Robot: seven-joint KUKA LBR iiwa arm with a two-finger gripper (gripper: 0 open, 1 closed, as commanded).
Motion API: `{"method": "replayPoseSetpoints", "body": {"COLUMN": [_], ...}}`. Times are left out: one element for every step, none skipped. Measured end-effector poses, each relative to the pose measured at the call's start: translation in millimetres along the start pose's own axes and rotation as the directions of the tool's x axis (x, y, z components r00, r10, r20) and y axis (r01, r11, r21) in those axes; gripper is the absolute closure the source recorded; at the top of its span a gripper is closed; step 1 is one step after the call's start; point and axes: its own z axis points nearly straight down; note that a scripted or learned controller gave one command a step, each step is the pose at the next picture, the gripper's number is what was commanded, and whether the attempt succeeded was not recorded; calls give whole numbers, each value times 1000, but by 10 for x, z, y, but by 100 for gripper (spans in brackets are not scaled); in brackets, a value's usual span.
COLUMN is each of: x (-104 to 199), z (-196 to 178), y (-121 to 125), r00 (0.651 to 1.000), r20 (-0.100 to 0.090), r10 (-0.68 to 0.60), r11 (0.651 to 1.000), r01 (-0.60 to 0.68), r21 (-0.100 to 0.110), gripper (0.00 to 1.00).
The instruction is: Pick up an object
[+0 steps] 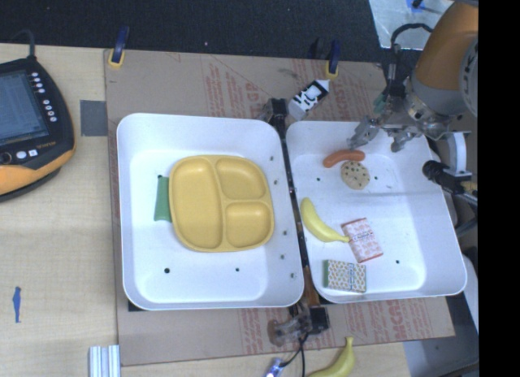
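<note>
Your gripper (382, 132) hangs over the far edge of the right bin (422, 278), fingers spread apart with nothing between them, just beyond a hot dog (344, 157) and a cookie (355, 175). Nearer you in that bin lie a banana (319, 224), a red-and-white packet (362, 240) and a green packet (345, 276). In the left bin (146, 278), a yellow divided plate (219, 201) rests partly over a green item (162, 199).

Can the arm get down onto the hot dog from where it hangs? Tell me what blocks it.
Probably yes. The gripper hangs at the right bin's far edge, just beside the hot dog. Nothing lies on the sausage; the cookie sits close, apparently just touching its near side.
</note>
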Motion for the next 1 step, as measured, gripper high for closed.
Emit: {"method": "replayPoseSetpoints", "body": {"x": [420], "z": [679], "y": [-397], "r00": [1000], "r20": [3], "r10": [-3], "r11": [1000], "r01": [3], "r21": [-3], "gripper": [0]}}
